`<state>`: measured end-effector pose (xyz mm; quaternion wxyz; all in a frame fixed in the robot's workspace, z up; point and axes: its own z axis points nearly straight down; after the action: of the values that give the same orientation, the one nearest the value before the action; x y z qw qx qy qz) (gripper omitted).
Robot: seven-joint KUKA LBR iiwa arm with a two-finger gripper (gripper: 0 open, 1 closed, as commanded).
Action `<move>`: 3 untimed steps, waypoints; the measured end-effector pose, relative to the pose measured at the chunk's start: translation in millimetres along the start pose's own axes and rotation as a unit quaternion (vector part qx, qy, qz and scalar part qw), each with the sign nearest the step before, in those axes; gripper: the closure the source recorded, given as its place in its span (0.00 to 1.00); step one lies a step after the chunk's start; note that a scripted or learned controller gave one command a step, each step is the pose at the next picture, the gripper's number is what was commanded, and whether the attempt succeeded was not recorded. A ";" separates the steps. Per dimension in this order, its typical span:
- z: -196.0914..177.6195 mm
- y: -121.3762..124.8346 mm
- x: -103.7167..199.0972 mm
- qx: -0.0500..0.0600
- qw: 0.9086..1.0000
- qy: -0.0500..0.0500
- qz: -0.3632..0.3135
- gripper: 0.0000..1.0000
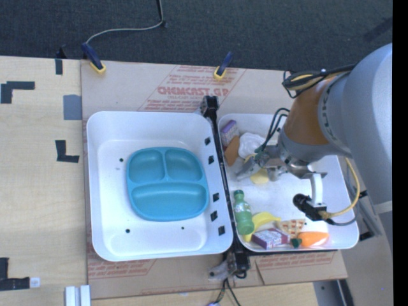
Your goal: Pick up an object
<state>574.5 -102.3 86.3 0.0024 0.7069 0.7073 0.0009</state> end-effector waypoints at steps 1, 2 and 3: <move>-10.0 0.1 -0.9 0.000 1.000 -0.001 0.000 1.00; -9.8 0.0 -0.8 0.000 1.000 -0.001 0.000 0.00; 0.8 63.3 7.1 0.001 1.000 -0.001 0.000 0.00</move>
<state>637.8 -95.1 85.8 0.0019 0.7068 0.7074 -0.0004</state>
